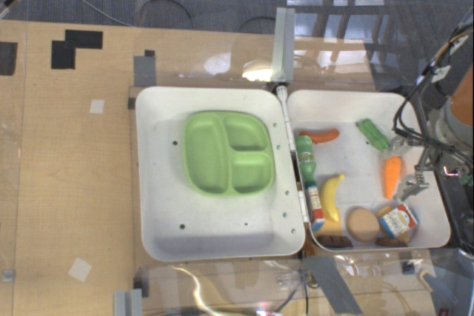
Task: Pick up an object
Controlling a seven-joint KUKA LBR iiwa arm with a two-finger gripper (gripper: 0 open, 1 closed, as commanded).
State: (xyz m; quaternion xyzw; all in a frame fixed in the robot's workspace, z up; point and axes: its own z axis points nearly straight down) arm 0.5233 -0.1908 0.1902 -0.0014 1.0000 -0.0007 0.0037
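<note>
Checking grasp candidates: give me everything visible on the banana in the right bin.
The banana is yellow, curved, smooth-skinned, toy-like. It lies flat on the floor of the right bin, in the lower left part, running from upper right to lower left. Its left side lies against a bottle with a green top along the bin's left wall. Its lower end is close to a round tan object; contact is unclear. The gripper is apart from it, by the carrot.

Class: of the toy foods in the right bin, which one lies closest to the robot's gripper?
The orange carrot, just left of the gripper; the banana and red sausage lie farther left.
</note>
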